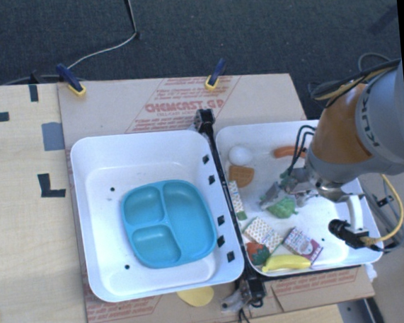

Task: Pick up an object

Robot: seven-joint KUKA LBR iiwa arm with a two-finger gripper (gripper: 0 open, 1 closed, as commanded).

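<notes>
Hovering over glossy toys, the metal claw nears a rounded green piece.

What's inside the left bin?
The left bin holds a blue divided tray with three compartments, nothing in them. The bin floor beneath the tray is covered, so that cannot be checked.

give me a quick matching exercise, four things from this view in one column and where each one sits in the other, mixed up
Things:
1. blue divided plate
2. banana
3. white ball
4. end effector

Places:
A. near the right bin's far edge, by the divider
B. over the middle of the right bin, by a green item
C. in the left bin
D. at the right bin's near edge

Pairs: 1-C, 2-D, 3-A, 4-B
</notes>
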